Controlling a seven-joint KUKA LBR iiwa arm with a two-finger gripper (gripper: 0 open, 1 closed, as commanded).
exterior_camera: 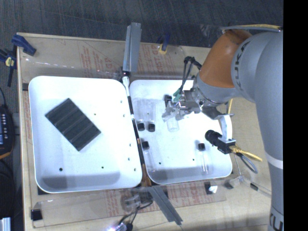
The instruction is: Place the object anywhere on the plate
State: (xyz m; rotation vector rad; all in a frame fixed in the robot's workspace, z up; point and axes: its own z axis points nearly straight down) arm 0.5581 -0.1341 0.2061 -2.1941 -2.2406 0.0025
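Clear plastic, or something like it, is all that marks the object point(172, 125) in the right bin point(159, 172): a small see-through piece lying just below the gripper point(176, 110), toward that bin's far side. The grey arm point(250, 61) reaches in from the right, its orange band point(219, 64) above the wrist, with the gripper low over the piece; contact cannot be confirmed, and its state cannot be told from this angle. The plate point(73, 124), a dark ribbed slab, lies tilted in the left bin point(38, 177), well apart from the object. By its look the piece is light, stiff and slick, likely to skid on the smooth white floor or slip from a loose pinch. A hold across its narrow middle seems safest. A second clear piece point(204, 165) lies near the right bin's near edge, and small black pieces point(146, 126) sit close to the divider.
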